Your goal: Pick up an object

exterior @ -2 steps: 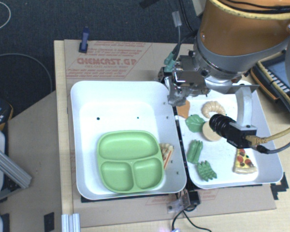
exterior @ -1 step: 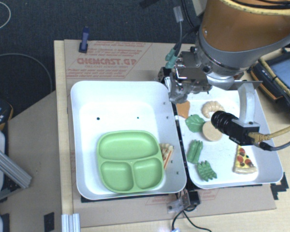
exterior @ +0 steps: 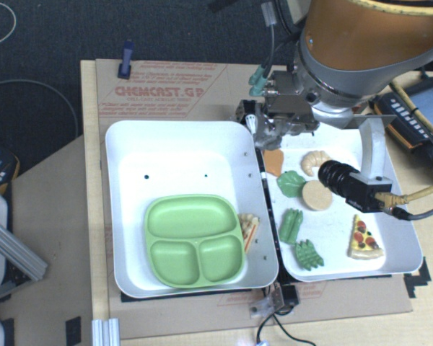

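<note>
Lying under claw (exterior: pixel 273 137): orange piece (exterior: pixel 274 162)

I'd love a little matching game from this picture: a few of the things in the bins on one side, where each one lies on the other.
Things:
1. green tray
2. pizza slice
3. orange piece

Places:
A. right bin, near its right front corner
B. left bin, front half
C. right bin, back left, just below the hand

Pairs: 1-B, 2-A, 3-C
</note>
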{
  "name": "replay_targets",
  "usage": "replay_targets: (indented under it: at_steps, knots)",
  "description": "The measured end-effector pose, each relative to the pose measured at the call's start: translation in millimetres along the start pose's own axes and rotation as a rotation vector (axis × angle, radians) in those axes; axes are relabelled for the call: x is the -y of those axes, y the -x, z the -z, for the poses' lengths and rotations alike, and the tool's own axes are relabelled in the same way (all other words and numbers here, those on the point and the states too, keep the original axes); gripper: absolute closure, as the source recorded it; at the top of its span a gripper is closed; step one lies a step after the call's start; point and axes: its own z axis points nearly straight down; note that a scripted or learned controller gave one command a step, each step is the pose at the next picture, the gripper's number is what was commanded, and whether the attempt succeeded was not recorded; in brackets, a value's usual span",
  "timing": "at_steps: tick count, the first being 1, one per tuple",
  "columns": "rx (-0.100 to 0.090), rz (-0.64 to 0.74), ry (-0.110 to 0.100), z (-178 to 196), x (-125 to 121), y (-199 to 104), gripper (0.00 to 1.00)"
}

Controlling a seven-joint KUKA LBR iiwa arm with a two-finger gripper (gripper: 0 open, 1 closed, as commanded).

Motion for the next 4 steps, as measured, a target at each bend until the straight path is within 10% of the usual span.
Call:
replay_targets:
  at_steps: [3,4]
  knots:
    - [0.000,0.001,0.008,31,-2,-1,1.00]
    - [0.006,-0.010,-0.027,-125,5,43,1.00]
